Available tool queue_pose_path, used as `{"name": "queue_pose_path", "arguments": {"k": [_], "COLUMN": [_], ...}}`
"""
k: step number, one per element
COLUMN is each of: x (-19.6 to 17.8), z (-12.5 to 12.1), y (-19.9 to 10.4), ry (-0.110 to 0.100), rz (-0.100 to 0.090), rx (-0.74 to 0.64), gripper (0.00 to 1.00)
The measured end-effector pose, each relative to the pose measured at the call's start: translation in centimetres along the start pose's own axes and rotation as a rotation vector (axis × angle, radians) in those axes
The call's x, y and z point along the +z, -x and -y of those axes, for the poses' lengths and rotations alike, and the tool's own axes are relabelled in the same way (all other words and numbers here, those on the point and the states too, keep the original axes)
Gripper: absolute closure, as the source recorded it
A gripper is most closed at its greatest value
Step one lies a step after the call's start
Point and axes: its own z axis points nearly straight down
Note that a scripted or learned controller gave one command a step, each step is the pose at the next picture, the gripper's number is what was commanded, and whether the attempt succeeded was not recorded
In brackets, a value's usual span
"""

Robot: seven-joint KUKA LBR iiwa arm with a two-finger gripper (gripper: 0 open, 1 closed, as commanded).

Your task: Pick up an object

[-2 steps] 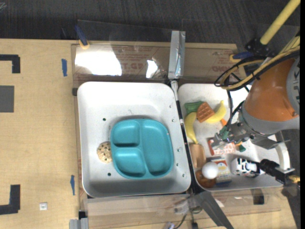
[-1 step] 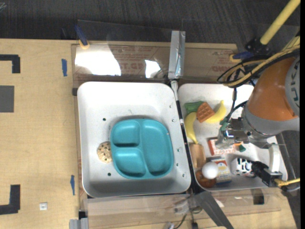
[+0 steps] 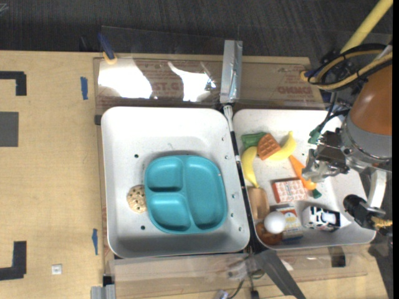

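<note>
Brown surface (image 3: pixel 50 185) bears two white bins; in the right bin (image 3: pixel 283 118) a banana (image 3: pixel 249 164) lies lengthwise, pointing away; the pincer (image 3: pixel 315 167) hovers nearby, its grip impossible to tell

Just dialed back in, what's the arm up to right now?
The arm is reaching in over the right bin, its pincer low above the pile of toy food, near the orange carrot and the small red box. Nothing visibly lifted. The left bin holds a teal divided plate and a cookie beside it.
</note>
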Motion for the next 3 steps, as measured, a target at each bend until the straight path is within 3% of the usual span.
{"name": "queue_pose_path", "arguments": {"k": [1, 2, 3], "x": [9.3, 9.2, -2.6], "z": [-0.9, -0.9, 0.6], "y": [3.8, 3.7, -2.2], "ry": [-0.008, -0.005, 0.001], "rz": [-0.001, -0.001, -0.002], "rx": [-0.305, -0.306, -0.1], "gripper": [1.0, 0.0, 0.0]}}
